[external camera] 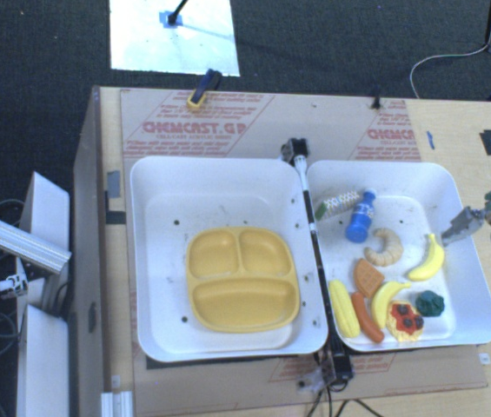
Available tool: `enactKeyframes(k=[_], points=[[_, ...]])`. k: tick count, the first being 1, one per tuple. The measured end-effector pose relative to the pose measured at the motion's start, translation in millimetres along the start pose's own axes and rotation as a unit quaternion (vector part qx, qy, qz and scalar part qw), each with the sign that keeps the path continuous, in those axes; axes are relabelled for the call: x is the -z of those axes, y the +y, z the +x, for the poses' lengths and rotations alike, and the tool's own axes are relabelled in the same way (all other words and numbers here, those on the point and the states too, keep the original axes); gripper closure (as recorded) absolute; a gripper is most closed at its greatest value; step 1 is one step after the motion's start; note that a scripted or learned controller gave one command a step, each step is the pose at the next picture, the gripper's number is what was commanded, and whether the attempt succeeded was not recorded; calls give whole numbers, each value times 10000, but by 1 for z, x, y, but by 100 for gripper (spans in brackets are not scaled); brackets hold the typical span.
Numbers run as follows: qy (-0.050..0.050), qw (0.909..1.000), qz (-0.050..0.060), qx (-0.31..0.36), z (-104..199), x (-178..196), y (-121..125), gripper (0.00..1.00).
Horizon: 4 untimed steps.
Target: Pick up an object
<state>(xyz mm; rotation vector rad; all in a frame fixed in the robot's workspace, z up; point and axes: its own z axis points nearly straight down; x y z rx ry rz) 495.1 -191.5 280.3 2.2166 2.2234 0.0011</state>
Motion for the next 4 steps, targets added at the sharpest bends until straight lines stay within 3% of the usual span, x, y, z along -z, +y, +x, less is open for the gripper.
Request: enactKeyframes(k=[1, 2, 3, 4], points=[[8, 10000, 17, 4, 26, -98, 18, 0], [7, 10000, 8, 0, 72, -140, 11, 0], [-30, 10000, -33, -26, 97, -181, -7, 0], [-11, 10000, -29, -15, 98, -171, -6, 100]])
